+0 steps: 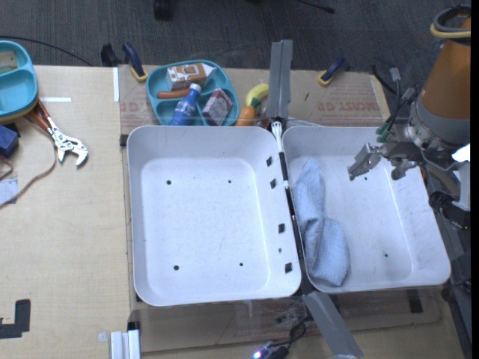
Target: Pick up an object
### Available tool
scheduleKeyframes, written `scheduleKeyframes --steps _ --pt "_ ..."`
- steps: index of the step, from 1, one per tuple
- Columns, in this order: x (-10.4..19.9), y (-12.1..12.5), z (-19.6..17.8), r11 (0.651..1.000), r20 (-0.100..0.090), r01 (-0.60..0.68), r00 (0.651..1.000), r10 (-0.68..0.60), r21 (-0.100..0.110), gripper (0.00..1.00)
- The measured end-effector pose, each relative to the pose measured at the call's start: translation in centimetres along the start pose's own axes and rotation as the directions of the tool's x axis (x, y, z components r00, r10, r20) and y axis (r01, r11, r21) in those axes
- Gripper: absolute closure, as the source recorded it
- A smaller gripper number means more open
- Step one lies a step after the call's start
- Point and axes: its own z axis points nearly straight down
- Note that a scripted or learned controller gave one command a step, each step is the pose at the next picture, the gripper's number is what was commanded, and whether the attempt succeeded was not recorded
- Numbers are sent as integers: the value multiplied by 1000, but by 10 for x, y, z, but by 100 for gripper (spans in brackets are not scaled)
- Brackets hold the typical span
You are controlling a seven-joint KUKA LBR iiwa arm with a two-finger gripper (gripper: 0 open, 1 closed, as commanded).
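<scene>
A crumpled light-blue cloth lies in the right bin, stretched along its left wall from the back towards the front. My gripper hangs over the back of the same bin, to the right of the cloth and apart from it. Its two fingers are spread open and nothing sits between them. The grey arm with its orange band comes in from the right edge.
The left bin stands beside the right one, parted by a hinged divider. Behind the bins a blue tray holds small items, with a banana next to it. A wrench lies on the bench at the left.
</scene>
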Motion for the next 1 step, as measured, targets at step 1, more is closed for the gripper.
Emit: scheduleKeyframes --steps 1 --pt "-34 -63 63 964 -1 -266 964 266 1 0"
